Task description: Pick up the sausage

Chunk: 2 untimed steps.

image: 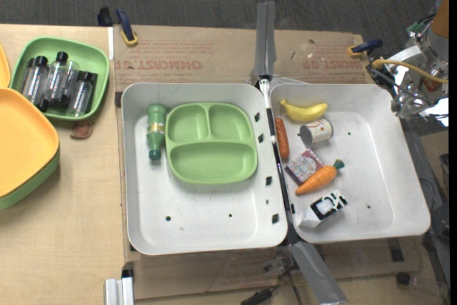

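Note:
The sausage (pixel 283 138) is a slim reddish-brown stick lying lengthwise along the left wall of the right bin (pixel 378 218), just below the banana (pixel 304 110). My gripper (pixel 414 91) hangs over the bin's upper right corner, far to the right of the sausage and apart from every object. Cables and metal parts crowd the wrist there.
Close to the sausage lie a small white can (pixel 318 131), a pink packet (pixel 303 166), a carrot (pixel 318 178) and a black-and-white item (pixel 328 206). The left bin (pixel 200 225) holds a green divided plate (pixel 211 142) and a green bottle (pixel 156 131).

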Each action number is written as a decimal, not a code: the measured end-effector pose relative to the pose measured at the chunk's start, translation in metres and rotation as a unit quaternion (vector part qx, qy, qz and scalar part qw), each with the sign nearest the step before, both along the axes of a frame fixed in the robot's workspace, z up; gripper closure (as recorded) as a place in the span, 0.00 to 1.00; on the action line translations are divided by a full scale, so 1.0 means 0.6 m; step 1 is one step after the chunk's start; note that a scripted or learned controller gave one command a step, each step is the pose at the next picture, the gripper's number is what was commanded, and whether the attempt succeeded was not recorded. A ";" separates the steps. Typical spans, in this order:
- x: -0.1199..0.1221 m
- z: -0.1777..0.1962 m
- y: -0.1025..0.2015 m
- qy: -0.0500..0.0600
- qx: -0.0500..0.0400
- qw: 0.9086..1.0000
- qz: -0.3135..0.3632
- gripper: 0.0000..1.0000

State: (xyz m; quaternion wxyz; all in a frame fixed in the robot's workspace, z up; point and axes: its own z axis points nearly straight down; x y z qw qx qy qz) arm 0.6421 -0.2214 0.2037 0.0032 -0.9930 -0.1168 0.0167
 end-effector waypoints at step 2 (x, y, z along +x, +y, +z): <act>-0.001 0.026 -0.002 0.003 0.001 1.000 0.002 1.00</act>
